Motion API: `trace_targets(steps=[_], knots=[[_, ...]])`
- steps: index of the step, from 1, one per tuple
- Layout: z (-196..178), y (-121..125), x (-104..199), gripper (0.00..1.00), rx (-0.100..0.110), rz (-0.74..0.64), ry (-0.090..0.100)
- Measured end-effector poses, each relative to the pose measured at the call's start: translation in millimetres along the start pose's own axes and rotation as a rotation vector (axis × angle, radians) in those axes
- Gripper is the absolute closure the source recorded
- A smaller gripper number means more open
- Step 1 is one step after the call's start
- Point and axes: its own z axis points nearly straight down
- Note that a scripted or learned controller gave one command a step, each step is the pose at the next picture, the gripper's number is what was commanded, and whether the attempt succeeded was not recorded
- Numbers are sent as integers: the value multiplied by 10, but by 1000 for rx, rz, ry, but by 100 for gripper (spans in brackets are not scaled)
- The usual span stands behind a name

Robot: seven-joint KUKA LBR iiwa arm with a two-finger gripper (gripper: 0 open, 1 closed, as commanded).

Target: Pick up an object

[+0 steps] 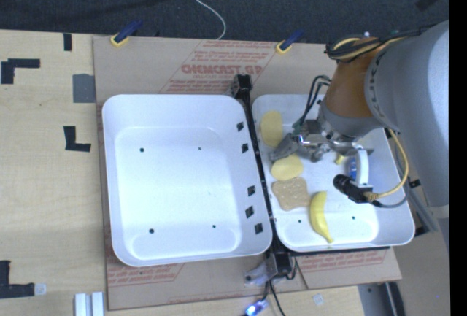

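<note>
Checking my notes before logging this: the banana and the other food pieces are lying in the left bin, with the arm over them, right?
Not quite. The camera view shows the banana and the other food pieces in the right bin, not the left bin. The arm does reach over them.

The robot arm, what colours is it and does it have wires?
The arm is big, rounded and grey, with an orange band above the wrist. Yellow and black cables loop around it. The end effector is small, silvery metal.
</note>
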Motion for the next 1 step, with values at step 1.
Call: trace_targets(steps=[1], knots=[[-4, 618, 13, 0, -8, -5, 0]])
